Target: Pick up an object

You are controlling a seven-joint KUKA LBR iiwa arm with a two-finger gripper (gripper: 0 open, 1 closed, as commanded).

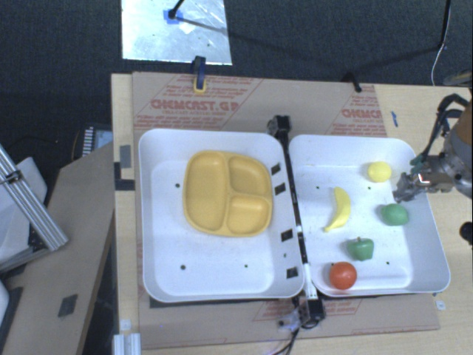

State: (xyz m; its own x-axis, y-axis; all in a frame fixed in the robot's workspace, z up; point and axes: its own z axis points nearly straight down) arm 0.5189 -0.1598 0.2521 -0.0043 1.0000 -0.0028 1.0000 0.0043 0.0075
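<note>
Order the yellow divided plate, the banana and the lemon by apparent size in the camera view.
1. yellow divided plate
2. banana
3. lemon
The differences look plain in this view.

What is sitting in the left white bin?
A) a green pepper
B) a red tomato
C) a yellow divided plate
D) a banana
C: the yellow divided plate lies in the left bin, while the banana, tomato and pepper lie in the right bin.
</note>
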